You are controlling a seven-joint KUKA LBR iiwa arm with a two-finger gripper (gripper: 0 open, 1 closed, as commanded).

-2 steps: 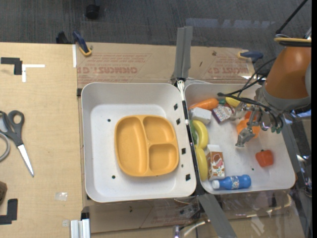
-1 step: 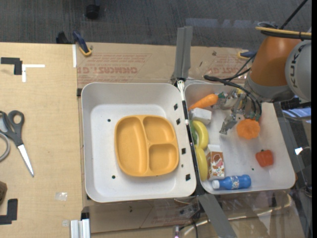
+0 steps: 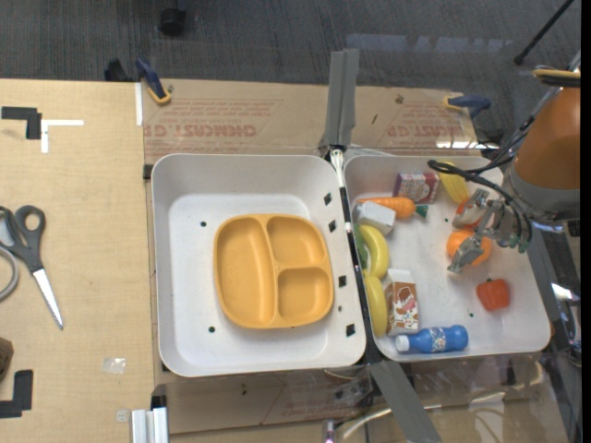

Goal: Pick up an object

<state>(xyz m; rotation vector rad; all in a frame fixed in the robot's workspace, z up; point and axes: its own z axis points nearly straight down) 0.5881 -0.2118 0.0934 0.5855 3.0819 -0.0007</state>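
At the near edge of the right bin (image 3: 517, 340) a blue bottle (image 3: 432, 341) lies on its side, long axis running left to right. Just behind it to the left stands a small carton (image 3: 403, 306), and along the bin's left wall two bananas (image 3: 373, 275) lie end to end, their length running near to far.

Right of these, apart from the rest, sits a red fruit (image 3: 494, 293) near the right wall. Just behind it and a little left is the orange (image 3: 468, 246), and here the gripper (image 3: 464, 255) comes in from the upper right, the arm (image 3: 552, 155) slanting down over the far right corner. The tool is right on the orange: one finger (image 3: 460, 259) shows at the fruit's near left side, while the rest of the tool overlaps its far right. Whether the jaws have closed on it or only straddle it I cannot tell; the overlap hides the gap.

So the turning relation is this: the orange lies at the fingertips, if anything slightly right of and behind the visible finger. It is round, so no axis matters.

Farther back lie a carrot (image 3: 390, 207), a white block (image 3: 376, 216), a small box (image 3: 416, 186) and a yellow fruit (image 3: 452, 184). The left bin (image 3: 185, 247) holds a yellow tray (image 3: 273, 270).
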